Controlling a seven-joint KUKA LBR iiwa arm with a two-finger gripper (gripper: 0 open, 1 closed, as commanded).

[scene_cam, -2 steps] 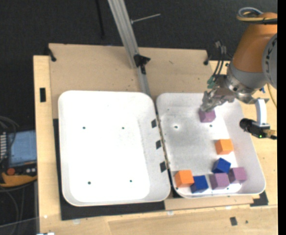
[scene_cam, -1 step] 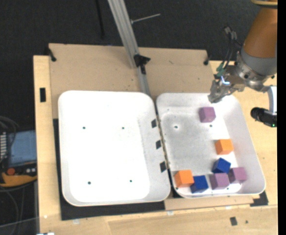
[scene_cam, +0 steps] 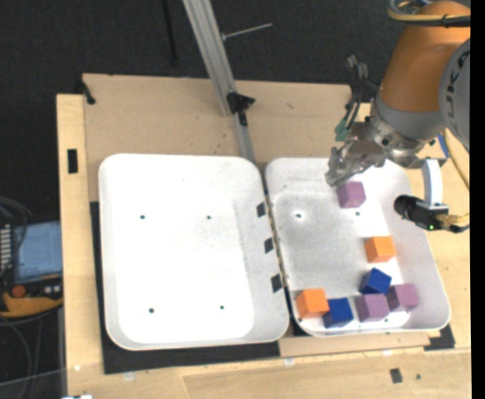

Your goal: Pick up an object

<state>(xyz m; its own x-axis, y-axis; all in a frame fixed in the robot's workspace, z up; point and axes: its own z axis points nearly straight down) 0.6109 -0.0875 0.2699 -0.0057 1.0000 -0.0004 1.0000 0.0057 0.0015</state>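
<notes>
Nearest the camera, along the bottom edge of the right bin (scene_cam: 286,181), lies a row of blocks: an orange cube (scene_cam: 312,302), a blue cube (scene_cam: 338,312), two purple ones (scene_cam: 373,307) and (scene_cam: 405,296), another blue (scene_cam: 376,281). A second orange cube (scene_cam: 380,248) sits higher, alone. In the upper right of the frame the gripper (scene_cam: 343,169) hangs over the bin, and a purple cube (scene_cam: 351,194) lies just below and slightly right of its tip, touching or nearly so. Whether the fingers are spread or closed I cannot tell. Nothing crowds that cube. The left bin (scene_cam: 110,223) is well apart.
</notes>
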